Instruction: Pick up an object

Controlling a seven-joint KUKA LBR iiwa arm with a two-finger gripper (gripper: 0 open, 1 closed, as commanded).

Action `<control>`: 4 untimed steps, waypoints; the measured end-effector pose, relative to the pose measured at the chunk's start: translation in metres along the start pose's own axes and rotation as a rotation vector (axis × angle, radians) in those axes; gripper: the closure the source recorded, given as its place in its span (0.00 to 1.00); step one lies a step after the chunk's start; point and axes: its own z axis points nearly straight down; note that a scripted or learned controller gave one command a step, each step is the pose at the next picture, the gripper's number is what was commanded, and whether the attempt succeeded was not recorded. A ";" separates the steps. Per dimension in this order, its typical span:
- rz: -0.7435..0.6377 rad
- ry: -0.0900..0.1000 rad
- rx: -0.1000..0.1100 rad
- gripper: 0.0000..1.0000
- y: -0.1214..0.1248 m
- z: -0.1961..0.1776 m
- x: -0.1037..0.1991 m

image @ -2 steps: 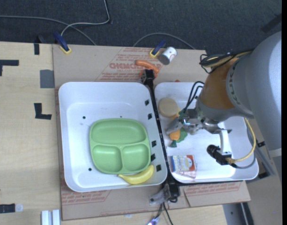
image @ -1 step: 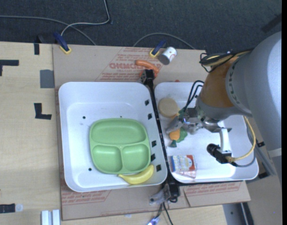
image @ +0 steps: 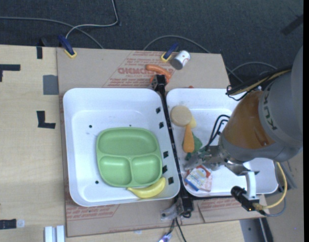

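camera view is showing the grey two-finger gripper hovering low; its grip i cannot tell. just below it is lying the white-and-red crinkled packet, likely target, flat and reachable.

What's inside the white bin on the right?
In the right bin: a tan round thing, an orange carrot-like toy and a red-and-white packet. The arm covers much of the bin, so anything beneath it is hidden.
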 end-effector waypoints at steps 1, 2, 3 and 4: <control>-0.002 0.000 0.001 0.00 0.068 -0.098 0.027; -0.002 0.000 -0.002 0.00 0.092 0.000 -0.007; -0.001 0.000 -0.001 0.00 0.100 0.000 -0.004; -0.001 -0.003 -0.004 0.00 0.090 0.000 0.003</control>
